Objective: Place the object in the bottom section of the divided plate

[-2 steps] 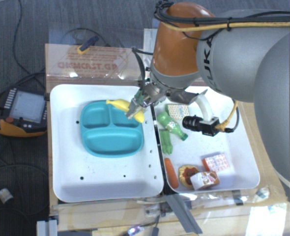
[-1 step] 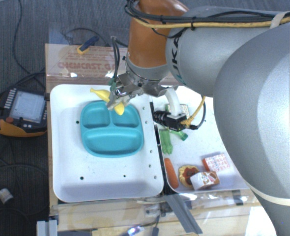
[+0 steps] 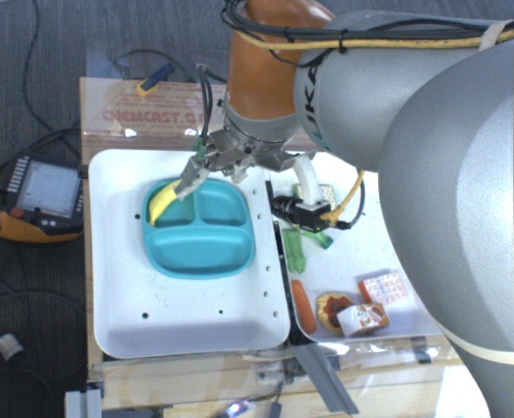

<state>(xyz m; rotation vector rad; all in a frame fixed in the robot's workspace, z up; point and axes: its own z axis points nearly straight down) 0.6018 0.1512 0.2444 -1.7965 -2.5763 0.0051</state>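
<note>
Yellow banana (image 3: 160, 203) in plate (image 3: 200, 261) far-left section, gripper (image 3: 187, 184) grasping it; likely mid-transfer, next carry to near section.

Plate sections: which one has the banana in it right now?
The upper-left section of the blue plate, where the banana lies under the gripper. The upper-right and large bottom sections hold nothing.

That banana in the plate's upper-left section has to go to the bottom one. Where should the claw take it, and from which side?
Take the banana across its narrow width near mid-length, coming straight down from above. It lies flat and curved along the upper-left rim of the blue divided plate, so its sides are walled in. The claw sits over its upper end, hiding that part, so I would judge the grip from the lower half.
</note>
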